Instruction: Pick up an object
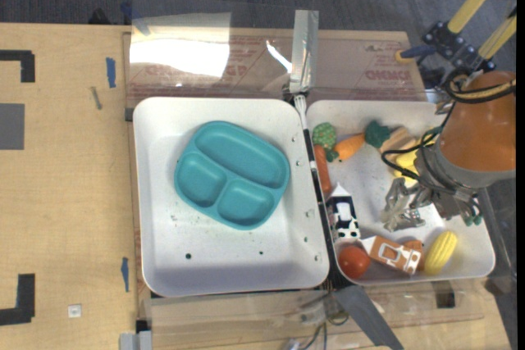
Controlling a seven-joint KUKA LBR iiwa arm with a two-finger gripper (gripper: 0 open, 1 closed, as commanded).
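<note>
The gripper (402, 209) hangs low over the right bin (484, 262), its metal fingers pointing down toward the bin floor in the bare patch between the toys. From where I stand I cannot tell whether it is spread or closed, and I see nothing caught in it. The arm (480, 127) with its orange band looms over the bin's right side.

Things it might pick lie all around. A yellow corn cob (440, 251) sits near and to the right of the gripper, an orange toy truck (397, 253) just near of it, a red tomato (353, 260) in the near left corner. A black and white cow (343, 217) stands to its left by the dividing wall. Farther off lie a carrot (351, 146), a green broccoli (325, 134) and a dark green piece (378, 132). A teal divided plate (233, 174) rests alone in the left bin (164, 258).

The risk, as I judge it, is that the gripper comes down on bare floor and closes on nothing. The truck and corn are close together, so a drop between them could nudge one aside instead of gripping it. The rounded corn could also squirt out of a pinch.
</note>
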